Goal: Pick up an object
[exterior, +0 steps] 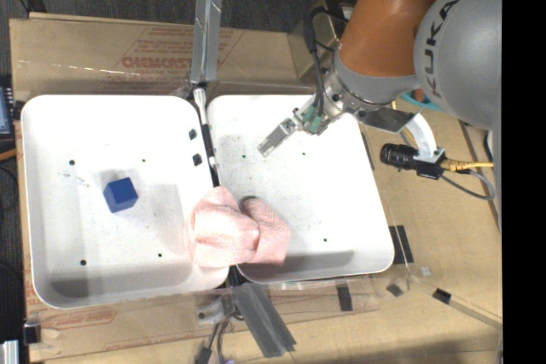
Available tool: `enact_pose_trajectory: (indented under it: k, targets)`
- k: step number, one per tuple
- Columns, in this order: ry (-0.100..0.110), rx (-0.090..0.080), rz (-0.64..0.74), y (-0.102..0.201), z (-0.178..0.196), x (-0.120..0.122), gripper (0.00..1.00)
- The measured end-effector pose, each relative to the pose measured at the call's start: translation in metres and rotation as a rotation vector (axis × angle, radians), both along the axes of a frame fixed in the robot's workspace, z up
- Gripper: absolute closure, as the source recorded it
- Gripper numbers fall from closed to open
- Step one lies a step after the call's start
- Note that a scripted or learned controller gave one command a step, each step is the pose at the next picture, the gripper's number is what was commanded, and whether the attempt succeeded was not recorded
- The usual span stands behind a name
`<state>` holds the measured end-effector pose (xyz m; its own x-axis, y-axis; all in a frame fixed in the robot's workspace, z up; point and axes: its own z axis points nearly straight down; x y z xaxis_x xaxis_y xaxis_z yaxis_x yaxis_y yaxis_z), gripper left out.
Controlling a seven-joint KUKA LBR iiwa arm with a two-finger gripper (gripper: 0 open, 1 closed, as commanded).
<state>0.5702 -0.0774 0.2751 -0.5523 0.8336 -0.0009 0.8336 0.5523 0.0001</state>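
My gripper (264, 146) hangs over the back part of the right bin (341, 209), slanted toward the lower left, with nothing seen on it. A pink cloth (229, 233) lies crumpled at the front, draped over the wall between the two bins, well below and left of the gripper. A small blue cube (121, 193) sits in the middle of the left bin (60, 149), far from the gripper. A small dark shape (251, 202) peeks out at the cloth's upper edge; what it is cannot be made out.
A grey metal bar (205, 47) stands upright behind the divider between the bins. The arm's orange and grey body (409, 21) looms over the right bin's back right corner. Cardboard (102, 55) lies behind the bins.
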Motion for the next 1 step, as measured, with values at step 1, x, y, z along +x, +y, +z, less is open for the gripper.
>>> enact_pose_trajectory:
  k: [1]
  targets:
    - [0.005,0.001,-0.002,-0.0152,-0.0738,-0.0283,0.0]
